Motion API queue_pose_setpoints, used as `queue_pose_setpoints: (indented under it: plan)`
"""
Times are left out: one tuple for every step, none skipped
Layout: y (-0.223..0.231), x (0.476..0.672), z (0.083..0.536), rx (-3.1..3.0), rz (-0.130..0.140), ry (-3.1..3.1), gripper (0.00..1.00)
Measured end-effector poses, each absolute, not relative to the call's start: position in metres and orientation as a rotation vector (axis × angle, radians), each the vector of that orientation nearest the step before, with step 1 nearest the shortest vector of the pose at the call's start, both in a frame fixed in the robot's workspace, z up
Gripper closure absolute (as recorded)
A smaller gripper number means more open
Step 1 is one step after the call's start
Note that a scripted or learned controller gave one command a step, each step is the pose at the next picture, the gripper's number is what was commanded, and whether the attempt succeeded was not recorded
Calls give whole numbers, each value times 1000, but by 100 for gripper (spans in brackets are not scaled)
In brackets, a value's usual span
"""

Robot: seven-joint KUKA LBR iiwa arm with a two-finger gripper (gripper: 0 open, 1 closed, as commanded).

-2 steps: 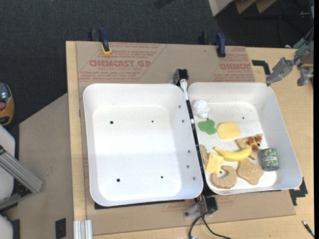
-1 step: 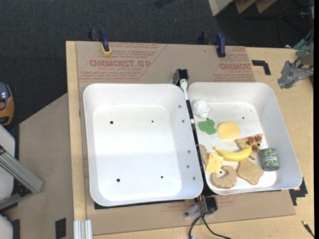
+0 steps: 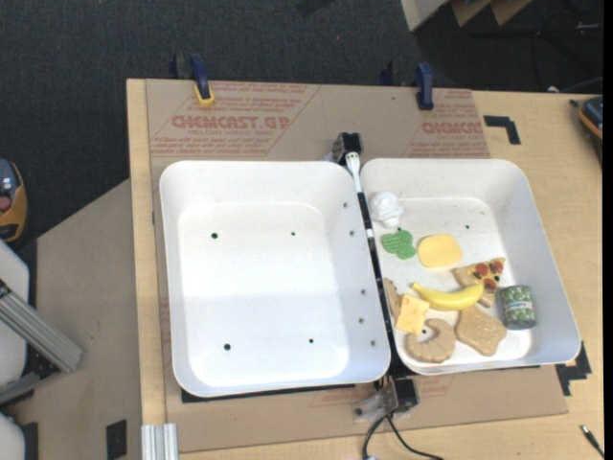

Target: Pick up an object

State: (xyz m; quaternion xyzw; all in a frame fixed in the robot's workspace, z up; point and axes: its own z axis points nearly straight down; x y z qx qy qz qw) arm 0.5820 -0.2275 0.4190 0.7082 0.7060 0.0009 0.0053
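Fingers: state can't be told from this frame. Biggest item is the brown board (image 3: 287, 113) with red CHEMCAST lettering that covers the bench top, held at its far edge by two blue clamps (left clamp (image 3: 199, 72), right clamp (image 3: 422, 81)). Two white bins sit on it side by side, touching along the middle seam. The left bin (image 3: 172, 257) shows bare white floor with four small dark holes. The right bin (image 3: 538, 228) holds all the pickable objects, bunched in its near-left half. Banana (image 3: 450, 297) lies roughly across the middle of the cluster, ends curving up. Just beyond it is a yellow disc (image 3: 440, 250). A tan bread-shaped piece (image 3: 480, 332) lies near the front wall, and beside it to the left is a tan ring-shaped piece (image 3: 430, 341) (could be a pretzel or bagel, hard to tell). A green can (image 3: 517, 306) lies on its side at the right end of the cluster, just beside the banana tip. A tan slice with red and dark spots (image 3: 482, 274) sits between the can and the disc. A yellow wedge (image 3: 412, 314) touches the banana's left end. A green leafy piece (image 3: 398, 244) sits left of the disc, and a small white crumpled piece (image 3: 385, 206) lies farther back near the seam.
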Motion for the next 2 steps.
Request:
queue_pose_setpoints:
  plan:
    - [-148, 548, 401, 2219, -1, 2231, 100]
    - [-201, 530, 409, 2223, 0, 2213, 100]
